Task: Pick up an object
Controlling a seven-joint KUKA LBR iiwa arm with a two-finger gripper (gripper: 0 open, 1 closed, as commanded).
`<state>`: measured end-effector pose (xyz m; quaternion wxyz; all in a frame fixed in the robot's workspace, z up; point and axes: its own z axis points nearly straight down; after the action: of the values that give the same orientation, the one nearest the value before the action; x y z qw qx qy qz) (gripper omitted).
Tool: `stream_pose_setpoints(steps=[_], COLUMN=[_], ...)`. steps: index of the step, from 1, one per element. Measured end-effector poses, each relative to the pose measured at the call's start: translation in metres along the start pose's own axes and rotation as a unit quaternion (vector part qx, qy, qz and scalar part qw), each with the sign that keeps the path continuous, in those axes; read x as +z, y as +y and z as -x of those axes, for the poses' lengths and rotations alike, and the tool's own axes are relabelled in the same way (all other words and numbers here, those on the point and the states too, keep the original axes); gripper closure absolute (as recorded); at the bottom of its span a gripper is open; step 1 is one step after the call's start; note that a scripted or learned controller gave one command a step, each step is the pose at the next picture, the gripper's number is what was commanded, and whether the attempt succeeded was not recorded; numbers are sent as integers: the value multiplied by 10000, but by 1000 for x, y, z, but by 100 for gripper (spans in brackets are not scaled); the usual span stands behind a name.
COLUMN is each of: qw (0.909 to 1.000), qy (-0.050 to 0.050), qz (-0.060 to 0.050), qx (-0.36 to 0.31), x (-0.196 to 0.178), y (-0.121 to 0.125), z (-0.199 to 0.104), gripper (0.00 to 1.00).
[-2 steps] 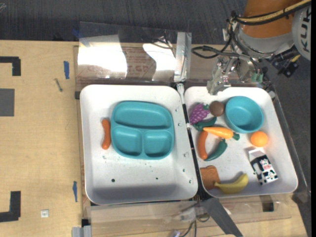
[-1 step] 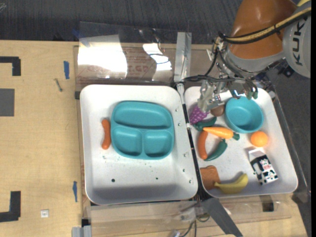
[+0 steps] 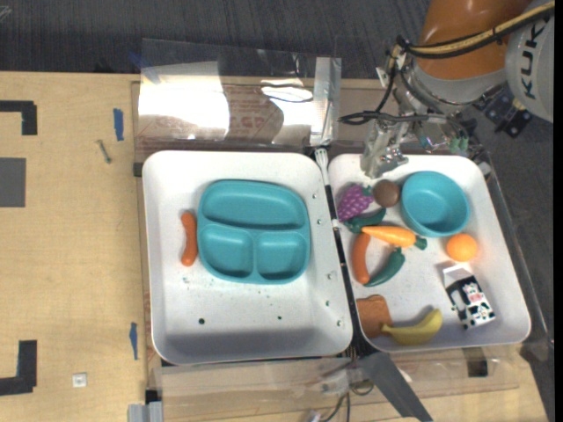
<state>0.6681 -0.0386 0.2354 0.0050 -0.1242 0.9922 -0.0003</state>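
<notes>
Progress on the pick is reading as early: nothing is sitting between the fingers, so the grasp and the lift are both remaining. Going left to right, the left bin (image 3: 167, 323) is carrying a teal divided tray (image 3: 254, 230) with an orange sausage-like piece (image 3: 188, 239) lying just beside its left edge. The right bin (image 3: 506, 319) is holding the candidates: purple grapes (image 3: 354, 202), a small brown ball (image 3: 386, 192), a carrot (image 3: 388, 234) crossing a dark green pod (image 3: 386, 268), an orange chilli-like piece (image 3: 361, 258), a brown slab (image 3: 373, 314), a banana (image 3: 414, 327), a teal bowl (image 3: 433, 202), an orange (image 3: 461, 248) and a black-and-white carton (image 3: 468, 299). The gripper (image 3: 384, 159) is hanging over the bin's far left corner, just above the brown ball and grapes, fingers appearing narrowly parted and empty. Bins are resting on a pale wooden bench (image 3: 62, 262) bearing black tape marks (image 3: 24, 118); dark carpet (image 3: 176, 7) is showing beyond, and a clear plastic sheet (image 3: 229, 104) is glaring behind the left bin.
</notes>
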Motion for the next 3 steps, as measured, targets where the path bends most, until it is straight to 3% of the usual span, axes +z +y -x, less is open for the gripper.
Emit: stream_pose_setpoints(steps=[1, 2, 3], qw=[9937, 9876, 9745], qy=[-17, 50, -26], qz=[-9, 39, 3], qx=[-1120, -1568, -2244], x=[-32, 53, 3], y=[-38, -8, 36], z=[-26, -21, 10], gripper=[100, 100, 100])
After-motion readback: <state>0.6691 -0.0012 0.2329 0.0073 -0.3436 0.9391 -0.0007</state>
